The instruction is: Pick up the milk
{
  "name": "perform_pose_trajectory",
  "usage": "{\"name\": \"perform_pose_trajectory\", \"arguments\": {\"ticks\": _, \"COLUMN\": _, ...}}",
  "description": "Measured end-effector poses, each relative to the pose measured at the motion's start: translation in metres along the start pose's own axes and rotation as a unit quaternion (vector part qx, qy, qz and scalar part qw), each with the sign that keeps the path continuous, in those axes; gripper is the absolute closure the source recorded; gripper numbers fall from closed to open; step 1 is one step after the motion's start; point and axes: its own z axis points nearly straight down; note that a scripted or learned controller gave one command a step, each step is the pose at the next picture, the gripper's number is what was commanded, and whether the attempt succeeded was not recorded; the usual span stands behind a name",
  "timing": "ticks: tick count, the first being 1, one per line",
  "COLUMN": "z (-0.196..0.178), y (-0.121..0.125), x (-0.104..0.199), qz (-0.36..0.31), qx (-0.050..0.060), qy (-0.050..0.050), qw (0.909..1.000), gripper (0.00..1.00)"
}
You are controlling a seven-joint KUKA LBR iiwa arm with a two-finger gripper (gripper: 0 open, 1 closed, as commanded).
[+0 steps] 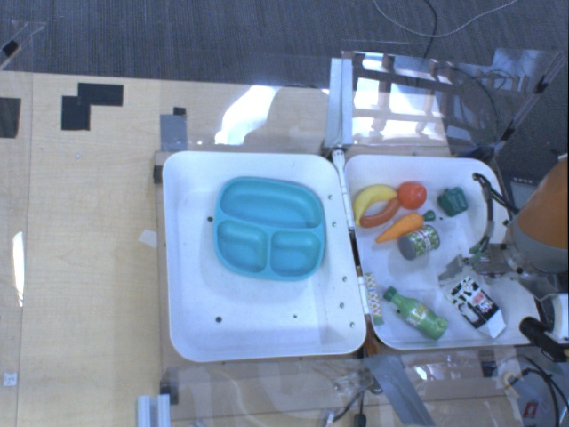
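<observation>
Milk carton lying near the right bin's front right corner, with the gripper just above it.

The milk carton (477,304) is seen lying flat in the right bin (462,169), close to its front right corner. The gripper (469,268) is held just over the carton's upper end; whether its fingers are open or closed cannot be told. A green bottle (416,314) is laid beside the carton, toward the front edge. A can (419,241), carrot (399,227), banana (372,197), tomato (412,194) and a green object (452,201) are gathered toward the back edge. A blue divided plate (269,228) is set in the left bin (191,265).
</observation>
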Motion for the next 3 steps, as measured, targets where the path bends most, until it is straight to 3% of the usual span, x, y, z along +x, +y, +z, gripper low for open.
{"name": "perform_pose_trajectory", "arguments": {"ticks": 1, "z": -0.090, "y": -0.004, "x": 0.023, "qz": -0.013, "qx": 0.007, "qy": 0.001, "qw": 0.9999, "gripper": 0.00}}
{"name": "perform_pose_trajectory", "arguments": {"ticks": 2, "z": -0.063, "y": -0.005, "x": 0.028, "qz": -0.173, "qx": 0.008, "qy": 0.002, "qw": 0.9849, "gripper": 0.00}}
{"name": "perform_pose_trajectory", "arguments": {"ticks": 3, "z": 0.011, "y": -0.003, "x": -0.009, "qz": -0.208, "qx": 0.002, "qy": 0.000, "qw": 0.9781, "gripper": 0.00}}
